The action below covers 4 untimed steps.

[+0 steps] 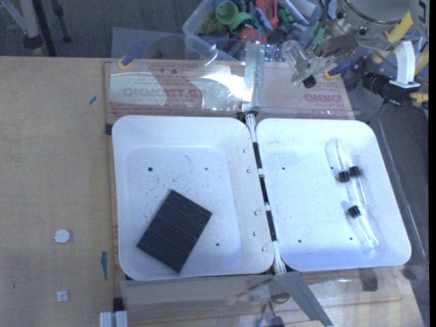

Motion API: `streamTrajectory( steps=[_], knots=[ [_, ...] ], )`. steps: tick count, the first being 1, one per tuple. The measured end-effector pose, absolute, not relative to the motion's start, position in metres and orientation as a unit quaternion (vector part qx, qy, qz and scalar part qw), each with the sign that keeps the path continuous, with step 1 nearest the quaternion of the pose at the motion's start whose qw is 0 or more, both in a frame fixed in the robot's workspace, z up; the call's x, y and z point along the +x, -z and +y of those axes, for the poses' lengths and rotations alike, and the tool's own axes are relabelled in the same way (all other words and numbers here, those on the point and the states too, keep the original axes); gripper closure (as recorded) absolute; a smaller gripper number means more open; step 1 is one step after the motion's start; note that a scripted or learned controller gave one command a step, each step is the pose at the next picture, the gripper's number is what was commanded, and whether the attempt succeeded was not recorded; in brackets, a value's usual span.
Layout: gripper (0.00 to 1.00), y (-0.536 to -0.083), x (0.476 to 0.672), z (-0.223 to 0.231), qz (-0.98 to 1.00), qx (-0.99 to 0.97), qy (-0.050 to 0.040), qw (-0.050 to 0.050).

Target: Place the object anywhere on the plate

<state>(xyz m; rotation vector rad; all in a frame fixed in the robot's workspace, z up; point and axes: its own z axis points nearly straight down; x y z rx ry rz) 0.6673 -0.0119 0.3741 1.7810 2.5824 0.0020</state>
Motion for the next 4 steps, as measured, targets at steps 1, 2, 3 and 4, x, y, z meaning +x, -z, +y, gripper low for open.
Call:
streamTrajectory(
  steps=[1,2,3,4],
  knots=[
    [1.00,-0.277,0.666,0.049,0.780,0.626,0.0005,0.000],
    [1.00,-0.308,0.667,0.127,0.770,0.639,-0.0012,0.001],
    [1.00,-0.302,0.654,0.194,0.617,0.787,-0.0007,0.001],
    [1.00,-0.308,0.666,0.226,0.446,0.895,-0.0006,0.000]
  ],
)
